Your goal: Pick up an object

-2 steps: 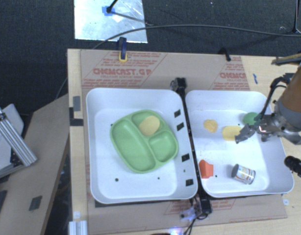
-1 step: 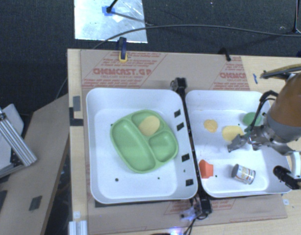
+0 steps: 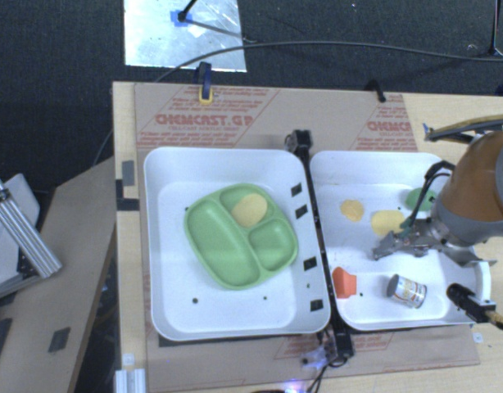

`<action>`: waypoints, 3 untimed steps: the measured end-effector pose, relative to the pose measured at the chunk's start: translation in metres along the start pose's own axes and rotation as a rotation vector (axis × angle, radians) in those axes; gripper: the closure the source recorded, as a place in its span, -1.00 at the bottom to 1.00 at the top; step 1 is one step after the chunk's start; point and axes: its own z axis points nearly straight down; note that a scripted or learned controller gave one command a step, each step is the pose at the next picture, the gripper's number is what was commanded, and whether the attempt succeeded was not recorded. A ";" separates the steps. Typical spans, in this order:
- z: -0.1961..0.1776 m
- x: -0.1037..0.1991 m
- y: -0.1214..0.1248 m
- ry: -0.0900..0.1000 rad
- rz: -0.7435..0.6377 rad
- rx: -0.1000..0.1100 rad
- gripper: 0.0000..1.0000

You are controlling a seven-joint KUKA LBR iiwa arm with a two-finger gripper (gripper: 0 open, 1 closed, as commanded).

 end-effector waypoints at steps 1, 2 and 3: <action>-0.012 0.000 0.001 -0.002 0.001 -0.005 1.00; -0.076 0.000 0.008 -0.003 -0.004 -0.009 1.00; -0.140 0.001 0.009 -0.004 -0.005 -0.010 1.00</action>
